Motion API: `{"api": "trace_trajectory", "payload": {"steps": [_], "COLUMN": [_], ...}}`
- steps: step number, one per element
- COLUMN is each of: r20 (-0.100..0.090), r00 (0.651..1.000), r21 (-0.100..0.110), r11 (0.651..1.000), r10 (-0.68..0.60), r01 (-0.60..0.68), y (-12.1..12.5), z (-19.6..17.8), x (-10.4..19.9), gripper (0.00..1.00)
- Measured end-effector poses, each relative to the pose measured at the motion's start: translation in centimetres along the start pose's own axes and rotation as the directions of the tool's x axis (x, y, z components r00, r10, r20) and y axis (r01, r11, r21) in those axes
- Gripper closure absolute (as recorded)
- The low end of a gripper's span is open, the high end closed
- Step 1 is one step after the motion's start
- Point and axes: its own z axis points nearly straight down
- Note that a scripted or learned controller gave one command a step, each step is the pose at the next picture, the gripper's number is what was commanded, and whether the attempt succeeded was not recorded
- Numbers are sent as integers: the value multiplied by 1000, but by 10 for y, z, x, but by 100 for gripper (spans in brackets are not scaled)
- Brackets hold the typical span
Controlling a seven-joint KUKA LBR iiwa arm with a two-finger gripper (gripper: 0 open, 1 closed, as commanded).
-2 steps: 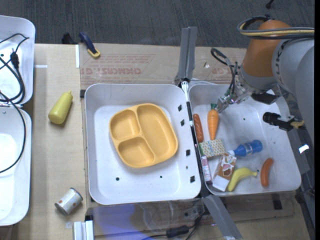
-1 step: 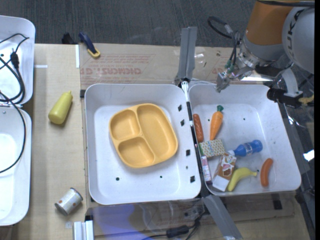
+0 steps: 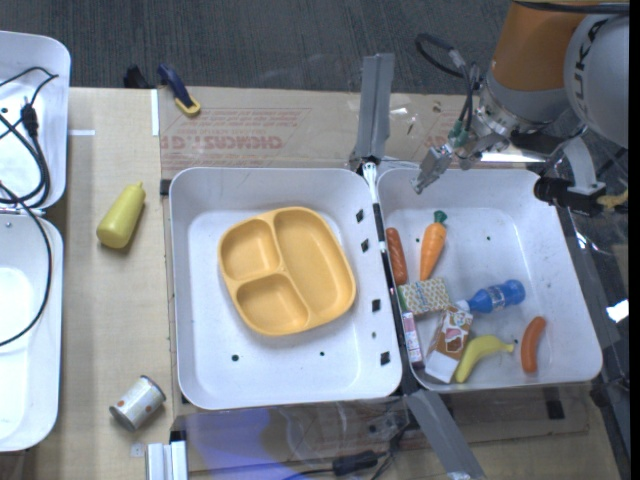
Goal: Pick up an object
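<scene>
Objects for picking lie in the right bin (image 3: 500, 203), a shallow white tray touching the left bin (image 3: 195, 268) along a shared middle edge. The left bin bears a yellow three-compartment plate (image 3: 287, 268), lying flat near its centre.

Over the right bin's far left corner hangs the grey arm (image 3: 560, 38) with its orange band, reaching in from the right. Its gripper (image 3: 432, 173) points down and left, above the bin's far rim; nothing shows between its fingers, and whether they are spread or closed I cannot tell.

Within the right bin, from bigger to smaller: a blue bottle (image 3: 497, 296) lies on its side near the middle; a toy carrot (image 3: 432, 246) lies with its green top toward the far side, just below the gripper; a yellow banana (image 3: 482, 355) rests by the near rim, touching a small printed packet (image 3: 452, 334); a patterned box (image 3: 424, 296) sits beside the bottle; one red sausage (image 3: 397, 254) lies along the left wall, another (image 3: 533, 344) near the right corner.

On the bench outside the bins, a yellow mustard bottle (image 3: 121, 216) lies left of the left bin, and a small tin can (image 3: 137, 402) sits near its front corner.
</scene>
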Motion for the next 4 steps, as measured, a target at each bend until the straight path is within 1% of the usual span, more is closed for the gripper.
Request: {"api": "trace_trajectory", "payload": {"steps": [1,2,3,4], "r20": [-1,6,1,1], "r00": [985,962,966,967], "r21": [0,-5,-3,-4], "r11": [985,962,966,967], "r10": [-170,-272,-259,-255], "r01": [170,272,259,255], "y": [-45,-97,-57,-57], "z": [40,135,139,131], "x": [42,-10,-15,-17], "gripper": [0,0,0,100]}}
